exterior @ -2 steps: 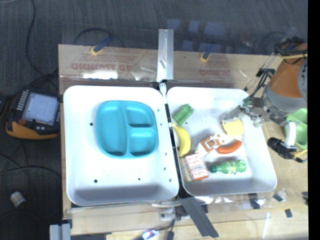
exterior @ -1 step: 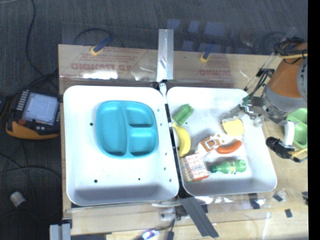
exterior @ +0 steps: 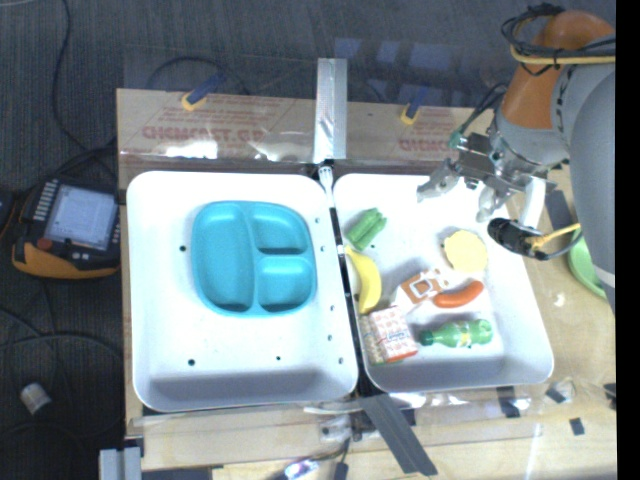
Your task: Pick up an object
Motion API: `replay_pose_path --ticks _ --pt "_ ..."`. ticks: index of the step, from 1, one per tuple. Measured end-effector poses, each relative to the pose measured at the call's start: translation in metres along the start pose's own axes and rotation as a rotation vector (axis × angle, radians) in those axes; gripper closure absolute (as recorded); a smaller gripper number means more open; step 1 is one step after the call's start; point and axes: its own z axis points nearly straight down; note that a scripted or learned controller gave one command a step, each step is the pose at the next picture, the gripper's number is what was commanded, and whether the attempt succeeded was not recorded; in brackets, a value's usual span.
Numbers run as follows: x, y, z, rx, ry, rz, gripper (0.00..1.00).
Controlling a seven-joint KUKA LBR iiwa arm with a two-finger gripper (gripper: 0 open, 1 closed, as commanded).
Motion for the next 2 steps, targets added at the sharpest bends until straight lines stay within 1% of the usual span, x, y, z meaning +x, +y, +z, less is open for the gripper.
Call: replay_pose_path --ticks 1,2 --pt "-0.075 -0.041 0.045 0.002 0.001 -0.082 0.00" --pt "-0.089 -0.055 0.081 0.001 0.007 -0.327 0.00"
